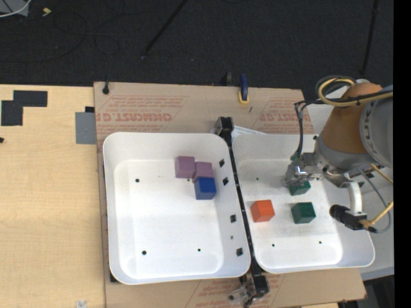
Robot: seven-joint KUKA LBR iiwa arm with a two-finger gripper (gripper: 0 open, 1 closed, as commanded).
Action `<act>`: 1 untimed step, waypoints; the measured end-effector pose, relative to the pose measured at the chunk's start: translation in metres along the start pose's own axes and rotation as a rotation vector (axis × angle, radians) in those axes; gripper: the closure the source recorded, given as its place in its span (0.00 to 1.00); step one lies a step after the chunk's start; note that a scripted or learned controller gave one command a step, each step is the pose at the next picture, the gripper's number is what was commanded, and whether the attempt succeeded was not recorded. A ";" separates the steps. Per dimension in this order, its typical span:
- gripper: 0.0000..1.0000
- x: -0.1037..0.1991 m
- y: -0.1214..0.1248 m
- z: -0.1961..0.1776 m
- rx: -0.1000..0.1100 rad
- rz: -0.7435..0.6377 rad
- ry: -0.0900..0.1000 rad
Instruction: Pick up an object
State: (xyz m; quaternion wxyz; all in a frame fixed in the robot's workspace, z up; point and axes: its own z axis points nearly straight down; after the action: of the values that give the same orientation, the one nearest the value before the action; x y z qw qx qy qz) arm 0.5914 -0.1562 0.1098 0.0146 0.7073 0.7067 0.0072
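Observation:
My gripper (298, 176) is over the right bin (359, 256), near the middle of it towards the back. A small dark green piece (298, 187) shows right at its tip; whether it is gripped is unclear. A green cube (303, 212) lies just in front of the gripper on the bin floor. To that cube's left rests an orange cube (262, 210). In the left bin (119, 236), two purple blocks (185, 167) (203, 169) and a blue block (205, 188) sit clustered together.
A black divider (233, 191) with clips runs between the two bins. The grey arm with its orange band (350, 124) and looped cables (334, 88) rises over the right bin's back right corner. A black cable end (343, 215) hangs by the right wall.

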 end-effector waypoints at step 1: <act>1.00 0.000 0.000 0.000 0.000 0.000 0.000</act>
State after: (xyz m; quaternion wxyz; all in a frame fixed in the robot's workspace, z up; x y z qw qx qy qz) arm 0.5914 -0.1564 0.1097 0.0144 0.7074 0.7066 0.0071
